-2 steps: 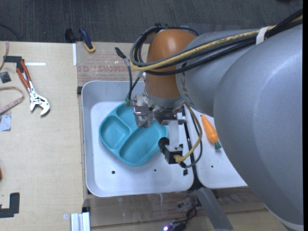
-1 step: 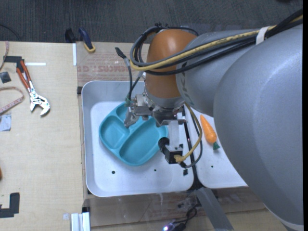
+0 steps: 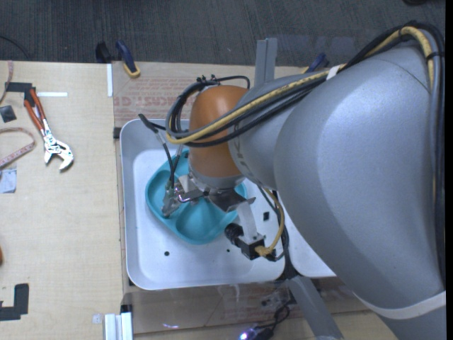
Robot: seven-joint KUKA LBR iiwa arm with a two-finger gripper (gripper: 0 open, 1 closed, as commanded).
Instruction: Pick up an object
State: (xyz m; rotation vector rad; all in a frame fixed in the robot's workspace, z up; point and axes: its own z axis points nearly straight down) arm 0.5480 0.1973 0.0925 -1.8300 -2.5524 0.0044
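A turquoise bowl-like object [image 3: 190,217] lies in the left white bin [image 3: 145,261], toward its middle. The arm reaches in from the right, and its orange wrist band hangs over the bowl's upper part. My gripper [image 3: 172,198] is down at the bowl, its metal fingers standing at the bowl's left inner side. The wrist and cables hide much of the bowl's far rim and the finger gap.
The arm's big grey body covers the right bin and the right half of the view. On the wooden bench to the left lie an adjustable wrench [image 3: 53,147] with orange handles and a few small items. A blue clamp [image 3: 126,57] sits at the bench's far edge.
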